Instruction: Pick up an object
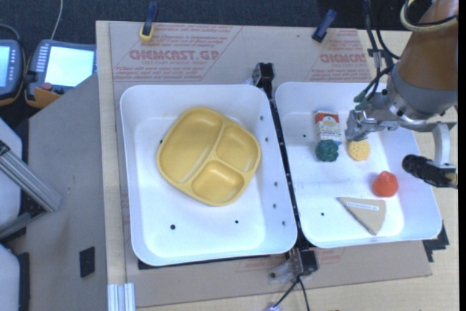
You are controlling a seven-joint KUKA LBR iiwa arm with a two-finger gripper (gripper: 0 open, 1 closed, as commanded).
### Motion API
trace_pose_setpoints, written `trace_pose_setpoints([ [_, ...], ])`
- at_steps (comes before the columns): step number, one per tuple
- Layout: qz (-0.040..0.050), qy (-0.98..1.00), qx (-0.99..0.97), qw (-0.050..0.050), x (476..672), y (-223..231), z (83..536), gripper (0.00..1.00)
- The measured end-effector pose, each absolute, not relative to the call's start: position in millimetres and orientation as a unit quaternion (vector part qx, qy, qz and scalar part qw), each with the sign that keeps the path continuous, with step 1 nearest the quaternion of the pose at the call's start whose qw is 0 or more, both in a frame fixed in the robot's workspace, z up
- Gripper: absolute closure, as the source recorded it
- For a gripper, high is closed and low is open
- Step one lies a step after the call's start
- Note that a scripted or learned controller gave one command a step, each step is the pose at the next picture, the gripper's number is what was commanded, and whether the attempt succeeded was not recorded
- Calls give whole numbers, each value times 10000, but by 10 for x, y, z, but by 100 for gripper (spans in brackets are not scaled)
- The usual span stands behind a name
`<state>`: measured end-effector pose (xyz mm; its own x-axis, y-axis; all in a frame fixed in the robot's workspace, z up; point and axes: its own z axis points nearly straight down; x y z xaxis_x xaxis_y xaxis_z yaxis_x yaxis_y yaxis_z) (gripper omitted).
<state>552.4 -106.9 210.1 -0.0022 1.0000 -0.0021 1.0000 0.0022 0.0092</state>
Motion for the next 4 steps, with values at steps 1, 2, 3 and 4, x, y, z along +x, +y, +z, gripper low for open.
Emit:
trace_pose_setpoints([
  [1,20,7077,7065,33,5562,-1029,2544,100],
  [2,16,7075,7067,30,5574,-1031,2927,100],
  [3,-6,7090,7052,-20,5687,-517,2709,100],
  [4,-5,7094,7048,-22,5842,46,2515,100],
])
